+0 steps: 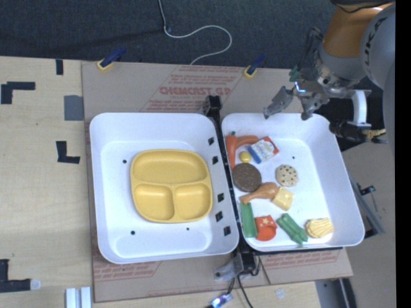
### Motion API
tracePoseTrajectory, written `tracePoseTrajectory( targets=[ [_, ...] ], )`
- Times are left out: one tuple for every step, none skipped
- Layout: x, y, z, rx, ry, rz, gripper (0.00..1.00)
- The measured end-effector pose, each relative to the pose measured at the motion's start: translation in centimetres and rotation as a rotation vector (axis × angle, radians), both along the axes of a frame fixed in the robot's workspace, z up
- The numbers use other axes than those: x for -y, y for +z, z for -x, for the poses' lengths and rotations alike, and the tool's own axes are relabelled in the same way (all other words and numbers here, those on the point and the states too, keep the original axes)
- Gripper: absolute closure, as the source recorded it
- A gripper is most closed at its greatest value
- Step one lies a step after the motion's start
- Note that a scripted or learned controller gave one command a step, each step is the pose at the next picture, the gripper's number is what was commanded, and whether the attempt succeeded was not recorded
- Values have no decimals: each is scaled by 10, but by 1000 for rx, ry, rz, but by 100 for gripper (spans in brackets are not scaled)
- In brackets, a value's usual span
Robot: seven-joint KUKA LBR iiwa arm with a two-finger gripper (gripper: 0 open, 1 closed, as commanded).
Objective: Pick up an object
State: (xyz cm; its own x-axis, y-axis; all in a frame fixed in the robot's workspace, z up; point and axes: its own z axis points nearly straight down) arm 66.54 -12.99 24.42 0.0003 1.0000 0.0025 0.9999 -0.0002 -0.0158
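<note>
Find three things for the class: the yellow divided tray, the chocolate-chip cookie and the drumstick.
yellow divided tray (172, 185): camera view, middle ridge.
chocolate-chip cookie (286, 175): camera view, centre of its face.
drumstick (260, 192): camera view, meaty middle.

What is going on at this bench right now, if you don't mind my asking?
A robot arm is set to pick up an object. Its gripper hangs open above the far rim of the right bin, holding nothing. That bin holds toy food, including a chocolate cookie, a drumstick and a carrot. The left bin holds a yellow divided plate.
</note>
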Motion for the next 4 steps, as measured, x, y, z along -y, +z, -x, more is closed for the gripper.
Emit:
tracePoseTrajectory(
  targets=[
    [0, 7, -2, 11, 2, 2, 0],
    [-3, -55, 9, 4, 2, 2, 0],
    [-1, -117, 20, 3, 1, 2, 0],
    [0, -158, 18, 17, 2, 7, 0]
  ],
)
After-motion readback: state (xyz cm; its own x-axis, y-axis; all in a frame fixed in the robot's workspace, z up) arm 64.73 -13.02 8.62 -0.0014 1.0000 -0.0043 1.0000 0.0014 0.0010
